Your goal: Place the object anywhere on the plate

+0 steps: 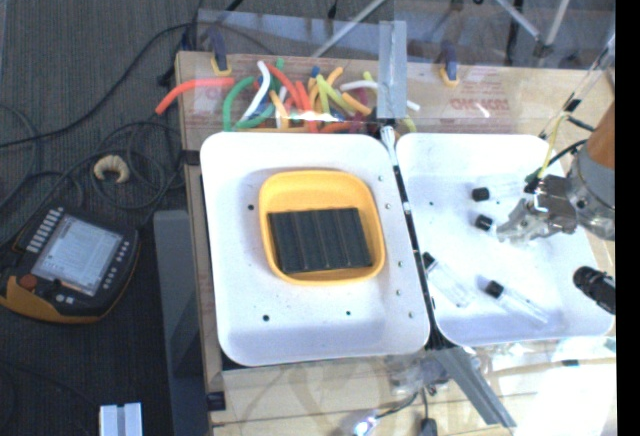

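The yellow plate sits in the middle of the left bin, open side up, with a dark ribbed slab lying flat across its floor — a broad, low target, presumably set there so anything dropped from above will land on it.

The things to pick from lie in the right bin. They are small clear tubes with black caps, scattered apart from one another: one cap near the bin's top middle, another just below it, and a capped tube lying aslant lower down. A further clear tube is faint against the white floor. They look slim, light and glossy, likely to roll or slip when nudged.

The end effector hangs low over the right bin's right half, near the two upper caps, reaching in from the right. It is angled towards the tubes — a pose that suits a pick. Its metal parts blur together, so I cannot tell how it is set, and nothing is plainly held in it.

Nothing of the tubes is on the plate yet.
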Tool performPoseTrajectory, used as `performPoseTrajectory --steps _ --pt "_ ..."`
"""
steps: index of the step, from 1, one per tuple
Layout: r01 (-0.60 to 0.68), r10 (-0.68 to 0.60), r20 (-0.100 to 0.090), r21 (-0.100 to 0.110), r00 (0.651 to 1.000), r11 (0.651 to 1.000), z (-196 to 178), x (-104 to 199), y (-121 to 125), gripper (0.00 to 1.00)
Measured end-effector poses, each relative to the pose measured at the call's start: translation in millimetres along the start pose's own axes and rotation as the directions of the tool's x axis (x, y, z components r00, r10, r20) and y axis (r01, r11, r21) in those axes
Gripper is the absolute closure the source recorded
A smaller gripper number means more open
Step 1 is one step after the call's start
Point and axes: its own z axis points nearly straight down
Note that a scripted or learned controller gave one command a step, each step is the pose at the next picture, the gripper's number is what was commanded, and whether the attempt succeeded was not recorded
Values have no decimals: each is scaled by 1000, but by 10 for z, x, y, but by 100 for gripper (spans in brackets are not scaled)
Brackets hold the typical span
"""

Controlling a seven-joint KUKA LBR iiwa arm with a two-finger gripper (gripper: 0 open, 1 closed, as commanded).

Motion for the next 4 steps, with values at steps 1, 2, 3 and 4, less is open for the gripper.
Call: performPoseTrajectory --steps 1,2,3,4 --pt "260 -260 -6 1 966 966 585 397 -292 100" --pt "470 -470 -3 -3 883 883 37 663 -346 100" --pt "677 -677 0 -6 736 736 -272 899 -397 100" --pt "786 -786 -3 -3 619 619 288 1192 -483 100"
